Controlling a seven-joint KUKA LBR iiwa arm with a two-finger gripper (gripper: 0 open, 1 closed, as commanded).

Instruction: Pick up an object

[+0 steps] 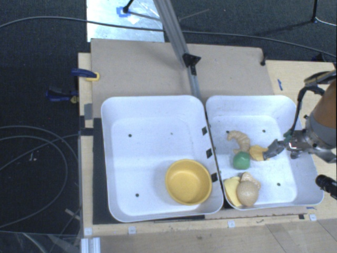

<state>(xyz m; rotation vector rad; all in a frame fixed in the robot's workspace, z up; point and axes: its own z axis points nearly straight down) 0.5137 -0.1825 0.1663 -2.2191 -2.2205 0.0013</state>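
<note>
The right bin (284,109) holds several small objects: a tan curved piece (239,138), a green ball (241,160), a small yellow piece (257,153), and at the front a beige lump (247,192) lying against a yellow item (230,185). My gripper (273,149) reaches in from the right, low over the bin's middle. Its dark tip sits just right of the small yellow piece, close to it or touching it. Nothing is visibly held.
A yellow bowl (188,181) sits at the front of the left bin (131,120). A grey pole (174,30) slants down from the top to the bins' shared wall. The arm's wrist (321,125) hangs over the right bin's right rim.
</note>
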